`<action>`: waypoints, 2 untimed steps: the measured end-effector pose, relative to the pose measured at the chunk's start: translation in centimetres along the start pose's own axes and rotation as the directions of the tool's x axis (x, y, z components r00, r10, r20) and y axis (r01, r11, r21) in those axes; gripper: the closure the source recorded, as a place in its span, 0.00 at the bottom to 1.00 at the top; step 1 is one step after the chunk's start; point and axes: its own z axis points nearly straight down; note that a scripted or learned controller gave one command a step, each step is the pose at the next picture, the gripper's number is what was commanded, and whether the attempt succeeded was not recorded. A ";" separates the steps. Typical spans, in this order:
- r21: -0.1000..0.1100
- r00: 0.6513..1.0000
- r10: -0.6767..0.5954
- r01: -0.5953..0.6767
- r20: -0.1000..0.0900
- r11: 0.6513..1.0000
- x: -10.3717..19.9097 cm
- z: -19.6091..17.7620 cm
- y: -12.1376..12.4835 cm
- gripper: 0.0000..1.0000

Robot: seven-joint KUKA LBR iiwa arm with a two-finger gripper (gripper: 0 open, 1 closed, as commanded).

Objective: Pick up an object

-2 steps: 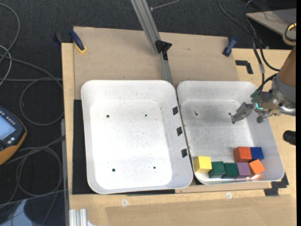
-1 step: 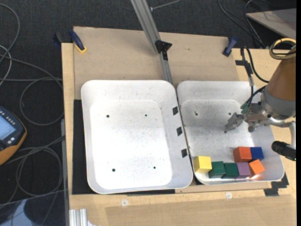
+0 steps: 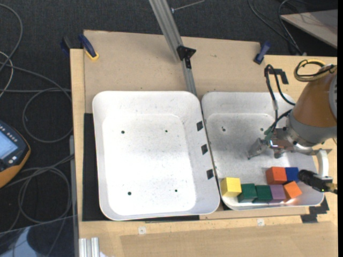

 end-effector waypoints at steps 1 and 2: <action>-0.009 1.000 -0.001 0.001 0.002 1.000 0.0 -1.4 0.2 1.00; -0.013 1.000 -0.001 0.001 0.005 1.000 0.0 -7.0 -0.6 1.00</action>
